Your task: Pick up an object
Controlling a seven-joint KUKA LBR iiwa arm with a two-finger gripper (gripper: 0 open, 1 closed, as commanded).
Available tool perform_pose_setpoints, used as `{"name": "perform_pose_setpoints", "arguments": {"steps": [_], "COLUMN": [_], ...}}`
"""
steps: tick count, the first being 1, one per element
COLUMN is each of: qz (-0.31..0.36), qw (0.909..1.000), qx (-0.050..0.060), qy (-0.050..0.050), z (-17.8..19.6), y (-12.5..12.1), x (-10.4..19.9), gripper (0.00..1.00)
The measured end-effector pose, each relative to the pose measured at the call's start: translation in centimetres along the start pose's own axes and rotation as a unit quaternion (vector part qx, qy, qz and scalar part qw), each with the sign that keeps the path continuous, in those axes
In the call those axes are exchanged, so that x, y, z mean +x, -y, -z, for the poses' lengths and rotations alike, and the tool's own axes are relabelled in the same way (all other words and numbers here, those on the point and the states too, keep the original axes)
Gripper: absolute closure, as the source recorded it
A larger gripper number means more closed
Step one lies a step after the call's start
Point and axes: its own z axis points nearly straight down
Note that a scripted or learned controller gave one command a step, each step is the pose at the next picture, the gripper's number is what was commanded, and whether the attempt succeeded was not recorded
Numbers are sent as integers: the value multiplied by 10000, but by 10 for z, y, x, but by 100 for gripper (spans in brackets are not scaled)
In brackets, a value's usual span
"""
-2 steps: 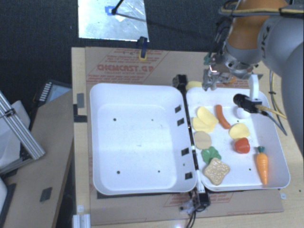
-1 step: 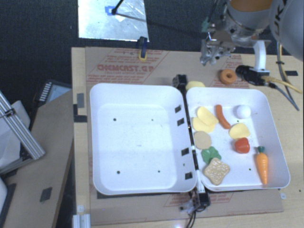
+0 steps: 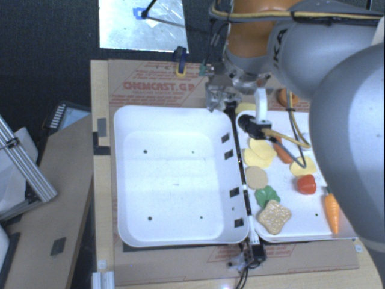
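Note:
The right bin (image 3: 313, 230) holds several toy foods: pale yellow slices (image 3: 261, 152), a tan round disc (image 3: 257, 177), a green leafy piece (image 3: 266, 195), a waffle-like cracker (image 3: 274, 217), a red tomato (image 3: 306, 184), an orange carrot (image 3: 331, 213) and a smaller carrot (image 3: 283, 153). My gripper (image 3: 239, 107) hangs low over the far left corner of that bin, next to the divider. It is just above a yellow piece (image 3: 245, 108) there. The wrist and arm hide much of the bin's far side.
The left bin (image 3: 129, 161) lies beside the right one, and black clips (image 3: 234, 191) run down the shared rim. An orange item (image 3: 287, 97) peeks out behind the arm. A shiny sheet (image 3: 141, 17) lies on the dark floor behind the bench.

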Motion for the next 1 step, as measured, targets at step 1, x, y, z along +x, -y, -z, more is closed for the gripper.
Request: {"name": "perform_pose_setpoints", "arguments": {"steps": [1], "qz": [-3], "qw": [10000], "qx": [-27], "qy": [-5], "z": [-26], "y": [-1], "x": [67], "gripper": [100]}}
